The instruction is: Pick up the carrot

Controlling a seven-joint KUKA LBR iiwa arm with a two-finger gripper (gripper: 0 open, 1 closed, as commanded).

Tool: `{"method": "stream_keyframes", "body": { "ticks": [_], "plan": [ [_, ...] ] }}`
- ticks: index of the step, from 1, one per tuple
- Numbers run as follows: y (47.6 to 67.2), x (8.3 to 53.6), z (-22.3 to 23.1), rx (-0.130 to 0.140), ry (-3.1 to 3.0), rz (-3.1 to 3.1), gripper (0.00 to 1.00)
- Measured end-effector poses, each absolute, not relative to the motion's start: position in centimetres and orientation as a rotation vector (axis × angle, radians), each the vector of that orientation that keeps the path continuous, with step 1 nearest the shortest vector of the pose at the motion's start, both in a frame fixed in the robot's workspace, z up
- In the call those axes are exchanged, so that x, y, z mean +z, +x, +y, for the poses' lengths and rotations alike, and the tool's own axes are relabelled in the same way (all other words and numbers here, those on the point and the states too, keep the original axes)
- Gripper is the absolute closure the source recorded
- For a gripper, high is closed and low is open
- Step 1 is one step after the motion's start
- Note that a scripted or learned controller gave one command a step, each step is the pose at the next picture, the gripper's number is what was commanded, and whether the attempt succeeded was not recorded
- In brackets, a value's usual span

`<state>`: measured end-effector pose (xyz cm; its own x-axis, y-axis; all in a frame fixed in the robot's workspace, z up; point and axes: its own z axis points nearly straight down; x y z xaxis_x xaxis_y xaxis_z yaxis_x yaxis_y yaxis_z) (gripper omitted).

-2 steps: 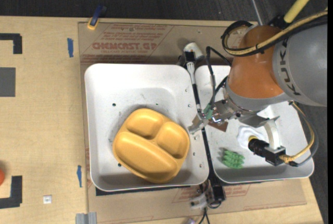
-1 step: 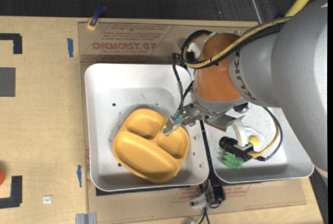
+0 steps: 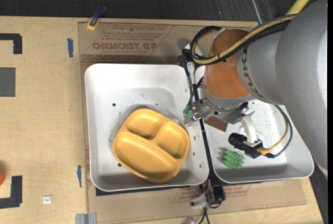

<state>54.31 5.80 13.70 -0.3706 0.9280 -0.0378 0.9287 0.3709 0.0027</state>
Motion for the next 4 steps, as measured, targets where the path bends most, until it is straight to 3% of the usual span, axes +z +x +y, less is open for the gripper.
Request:
{"method": "stream_keyframes", "body": {
  "ticks": [1, 2, 3, 4],
  "plan": [
    [54.1, 13.7, 7.0, -0.014, 1.736, 2.6, 0.0],
    [54.4, 12.7, 7.6, -0.008, 1.806, 2.557, 0.0],
    [54.8, 13.9, 5.6, -0.029, 1.814, 2.513, 1.0],
    [55.3, 13.2, 5.7, -0.033, 1.714, 2.59, 1.0]
  ]
}}
